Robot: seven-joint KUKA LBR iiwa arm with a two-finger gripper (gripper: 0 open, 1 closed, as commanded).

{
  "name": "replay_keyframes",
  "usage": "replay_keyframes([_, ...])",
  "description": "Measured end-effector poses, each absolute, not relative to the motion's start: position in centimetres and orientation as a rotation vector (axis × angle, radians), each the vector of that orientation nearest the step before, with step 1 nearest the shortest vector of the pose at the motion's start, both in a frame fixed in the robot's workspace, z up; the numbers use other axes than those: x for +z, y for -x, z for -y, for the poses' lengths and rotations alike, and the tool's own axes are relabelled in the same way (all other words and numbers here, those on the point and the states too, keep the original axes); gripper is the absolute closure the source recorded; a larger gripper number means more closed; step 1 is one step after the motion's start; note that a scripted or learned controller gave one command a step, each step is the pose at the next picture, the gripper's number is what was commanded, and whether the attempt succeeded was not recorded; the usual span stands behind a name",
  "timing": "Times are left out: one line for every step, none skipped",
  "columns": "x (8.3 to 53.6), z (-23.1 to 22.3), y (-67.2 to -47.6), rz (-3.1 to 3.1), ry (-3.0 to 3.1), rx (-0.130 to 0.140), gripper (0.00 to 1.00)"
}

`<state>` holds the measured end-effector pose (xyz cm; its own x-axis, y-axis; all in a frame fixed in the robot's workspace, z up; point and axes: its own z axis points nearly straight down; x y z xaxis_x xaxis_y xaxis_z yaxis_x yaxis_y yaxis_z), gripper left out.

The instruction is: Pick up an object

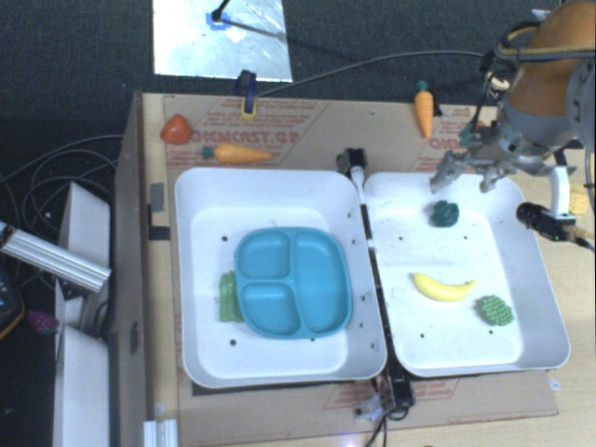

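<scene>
Pincer (466,169) open w/ nothing btwn fingers, above right bin's (535,277) far edge; dark green object (444,214) just below it, apart.

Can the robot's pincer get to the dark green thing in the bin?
Probably yes. The pincer hangs open over the right bin, close above the dark green thing, which lies by itself. The banana is well apart, and nothing covers it.

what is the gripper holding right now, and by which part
Nothing is held: the open gripper hangs above the right bin's far end, apart from the dark green object below it.
</scene>
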<state>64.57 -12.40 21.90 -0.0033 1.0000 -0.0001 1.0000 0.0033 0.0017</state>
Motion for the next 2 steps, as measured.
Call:
replay_keyframes([15.7,12.8,-65.5,-2.223,-2.219,0.0,0.0])
replay_keyframes([8.3,13.4,-66.8,-2.227,-2.217,-0.001,0.0])
